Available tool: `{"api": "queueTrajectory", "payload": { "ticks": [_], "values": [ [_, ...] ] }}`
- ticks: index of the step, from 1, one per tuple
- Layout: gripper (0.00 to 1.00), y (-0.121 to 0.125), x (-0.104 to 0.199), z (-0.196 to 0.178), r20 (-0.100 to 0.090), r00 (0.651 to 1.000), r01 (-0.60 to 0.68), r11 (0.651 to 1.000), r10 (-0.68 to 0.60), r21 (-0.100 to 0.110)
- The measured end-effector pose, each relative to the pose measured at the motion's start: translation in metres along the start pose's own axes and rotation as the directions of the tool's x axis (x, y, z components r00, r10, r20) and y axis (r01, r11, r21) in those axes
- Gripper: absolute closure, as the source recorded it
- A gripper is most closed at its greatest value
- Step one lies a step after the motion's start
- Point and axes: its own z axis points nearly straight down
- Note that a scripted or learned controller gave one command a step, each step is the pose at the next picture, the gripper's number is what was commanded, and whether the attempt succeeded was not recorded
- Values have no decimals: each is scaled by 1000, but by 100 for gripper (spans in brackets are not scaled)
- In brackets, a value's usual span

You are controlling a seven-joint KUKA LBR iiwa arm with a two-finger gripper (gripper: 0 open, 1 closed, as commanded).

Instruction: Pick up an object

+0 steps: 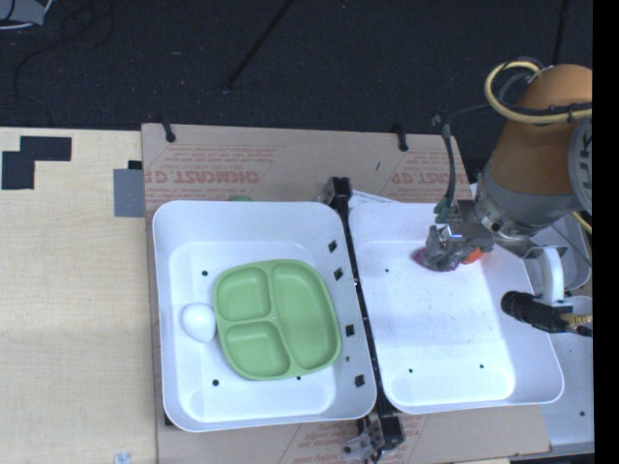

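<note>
The grey arm (pixel 542 177) with its orange band reaches in from the right, gripper (pixel 447 247) lowered leftward.

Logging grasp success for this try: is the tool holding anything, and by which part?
Cannot be told: the tool sits low over a small dark object in the right bin.
</note>
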Motion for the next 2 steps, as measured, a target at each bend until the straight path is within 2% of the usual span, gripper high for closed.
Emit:
{"api": "queueTrajectory", "payload": {
  "ticks": [2],
  "values": [
    [100, 22, 85, 4, -1, 1000, 1, 1000, -1, 1]
  ]
}}
